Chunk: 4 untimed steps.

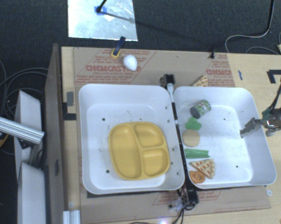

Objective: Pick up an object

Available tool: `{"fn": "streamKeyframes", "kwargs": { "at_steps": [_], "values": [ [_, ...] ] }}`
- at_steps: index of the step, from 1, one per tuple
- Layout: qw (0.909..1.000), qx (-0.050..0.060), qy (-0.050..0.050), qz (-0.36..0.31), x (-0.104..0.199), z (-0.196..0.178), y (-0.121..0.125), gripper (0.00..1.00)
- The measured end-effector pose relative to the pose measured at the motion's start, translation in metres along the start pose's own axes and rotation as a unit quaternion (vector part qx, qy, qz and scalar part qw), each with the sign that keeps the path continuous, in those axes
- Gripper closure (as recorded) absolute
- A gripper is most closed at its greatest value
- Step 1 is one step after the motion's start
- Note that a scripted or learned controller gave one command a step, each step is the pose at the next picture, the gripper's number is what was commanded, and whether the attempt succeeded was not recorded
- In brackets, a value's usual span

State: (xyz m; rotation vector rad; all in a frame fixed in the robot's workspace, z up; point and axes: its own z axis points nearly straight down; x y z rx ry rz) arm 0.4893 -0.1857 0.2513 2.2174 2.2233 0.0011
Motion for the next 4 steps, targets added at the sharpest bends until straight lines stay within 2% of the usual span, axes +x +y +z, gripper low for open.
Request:
{"fn": "streamKeyframes", "kwargs": {
  "at_steps": [1,2,3,4],
  "values": [
    [1.0000,0.001,0.001,-0.004,0.043,0.080,0.077,0.00],
    [1.0000,0.000,0.002,-0.004,0.100,0.171,0.130,0.00],
    [1.0000,-0.002,0.000,-0.002,0.101,0.166,0.168,0.00],
    [1.0000,-0.002,0.000,-0.002,0.100,0.155,0.167,1.00]
  ]
}}
